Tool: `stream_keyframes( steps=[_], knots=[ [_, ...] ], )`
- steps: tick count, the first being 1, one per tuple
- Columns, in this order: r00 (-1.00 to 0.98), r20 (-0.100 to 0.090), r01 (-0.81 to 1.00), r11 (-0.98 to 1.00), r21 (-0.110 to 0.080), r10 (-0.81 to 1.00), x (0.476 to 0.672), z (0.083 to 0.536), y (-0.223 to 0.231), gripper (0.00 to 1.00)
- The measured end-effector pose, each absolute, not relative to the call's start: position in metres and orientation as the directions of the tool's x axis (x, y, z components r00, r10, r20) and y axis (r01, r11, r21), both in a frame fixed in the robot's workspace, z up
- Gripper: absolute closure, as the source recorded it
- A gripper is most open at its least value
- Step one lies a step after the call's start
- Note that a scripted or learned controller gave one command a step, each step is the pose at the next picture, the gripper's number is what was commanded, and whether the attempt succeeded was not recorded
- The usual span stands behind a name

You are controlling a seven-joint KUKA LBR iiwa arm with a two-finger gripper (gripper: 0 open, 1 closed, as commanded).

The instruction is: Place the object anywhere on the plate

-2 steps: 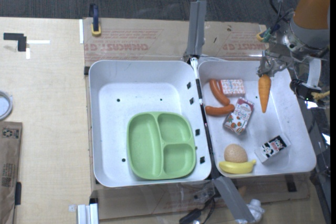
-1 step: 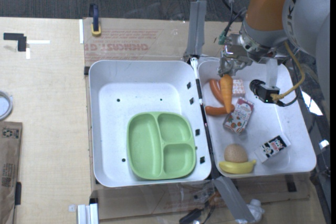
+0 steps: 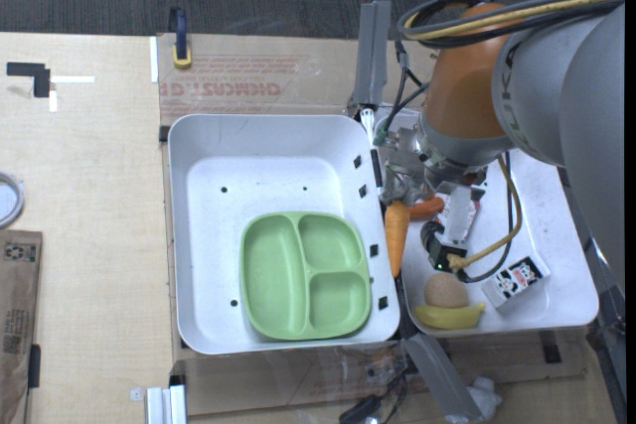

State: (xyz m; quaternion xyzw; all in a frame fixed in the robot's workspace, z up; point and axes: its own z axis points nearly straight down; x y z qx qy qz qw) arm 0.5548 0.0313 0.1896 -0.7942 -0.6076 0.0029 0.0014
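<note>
Arm comes in from the right, gripper (image 3: pixel 405 194) down over the left edge of the right bin (image 3: pixel 571 308), close to the wall shared w/ the left bin (image 3: pixel 199 213). Fingers hidden under the wrist and cabling, so can't tell if open or closed.

Carrot (image 3: pixel 396 235) lies just below the gripper in the view, long axis roughly up-down along the bin's left wall, top end touching or right at the gripper's underside. Can't tell if it's actually between the fingers. A second orange bit (image 3: pixel 427 208) pokes out to the right by the gripper; unclear what it is.

Green plate (image 3: pixel 306 275), 3 compartments, sits in the left bin toward its lower right, just across the wall from the carrot. Nothing on it.

Also in the right bin, nearer the front: egg-like beige thing (image 3: pixel 445 291) resting against a banana (image 3: pixel 449 316), and a small black-and-white carton (image 3: pixel 517 280) to their right. All apart from the gripper.
</note>
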Motion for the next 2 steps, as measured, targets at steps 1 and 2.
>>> stream_keyframes(
  steps=[1, 2],
  knots=[
    [0.200, -0.002, 0.980, -0.200, -0.004, 0.980, 0.5401, 0.1905, 0.0880, 1.00],
    [0.202, -0.003, 0.979, -0.202, -0.004, 0.979, 0.5402, 0.1905, 0.0875, 0.00]
  ],
)
